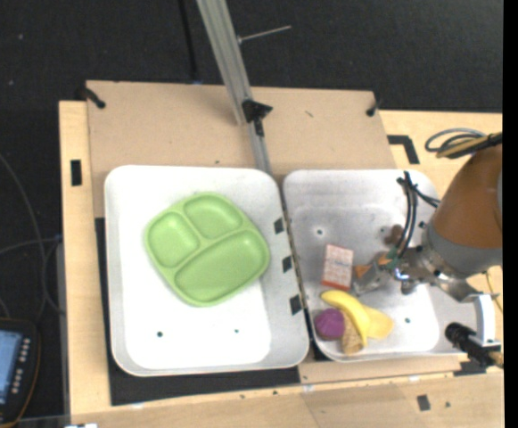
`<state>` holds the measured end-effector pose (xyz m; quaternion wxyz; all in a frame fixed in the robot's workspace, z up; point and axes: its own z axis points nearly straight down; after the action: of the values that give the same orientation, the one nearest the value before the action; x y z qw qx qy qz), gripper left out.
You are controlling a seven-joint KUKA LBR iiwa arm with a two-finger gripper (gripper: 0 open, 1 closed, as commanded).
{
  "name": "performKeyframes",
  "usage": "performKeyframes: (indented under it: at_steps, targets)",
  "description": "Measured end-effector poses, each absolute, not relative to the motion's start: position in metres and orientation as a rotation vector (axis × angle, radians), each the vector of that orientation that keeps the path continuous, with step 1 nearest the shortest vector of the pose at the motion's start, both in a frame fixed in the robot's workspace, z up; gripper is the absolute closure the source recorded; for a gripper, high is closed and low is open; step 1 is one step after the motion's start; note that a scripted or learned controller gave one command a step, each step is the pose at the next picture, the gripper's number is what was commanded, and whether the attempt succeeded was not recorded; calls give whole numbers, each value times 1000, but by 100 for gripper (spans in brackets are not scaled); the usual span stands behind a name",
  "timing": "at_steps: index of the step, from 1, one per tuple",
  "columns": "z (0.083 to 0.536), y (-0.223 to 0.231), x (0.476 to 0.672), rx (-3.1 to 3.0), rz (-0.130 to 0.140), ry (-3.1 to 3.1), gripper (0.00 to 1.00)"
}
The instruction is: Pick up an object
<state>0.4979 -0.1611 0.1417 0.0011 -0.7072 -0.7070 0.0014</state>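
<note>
End effector (385, 270): low in the right bin (330, 208), grip state cannot be told.
Small box (337, 262): just left of the end effector.
Banana (358, 316): near side, beside the purple ball (330, 324).
Green tray (208, 248): left bin (134, 266).

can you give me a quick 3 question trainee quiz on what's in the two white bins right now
1. True or false: the green plastic divided plate lies in the left shallow white bin.
2. Which thing touches the yellow banana in the right shallow white bin?
A. the purple round ball
B. the small pink and white box
C. the green plate
3. Fill the gap: the two-finger gripper on the grey and orange arm hangs over the ____ bin.

Key
1. True.
2. A. The ball sits against the banana's left end; the box lies just above it, apart.
3. Right.
</note>
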Motion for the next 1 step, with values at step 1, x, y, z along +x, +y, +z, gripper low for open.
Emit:
performKeyframes:
  at_steps: [1]
  targets:
    - [156,-163,500,-2229,-4,-2221,100]
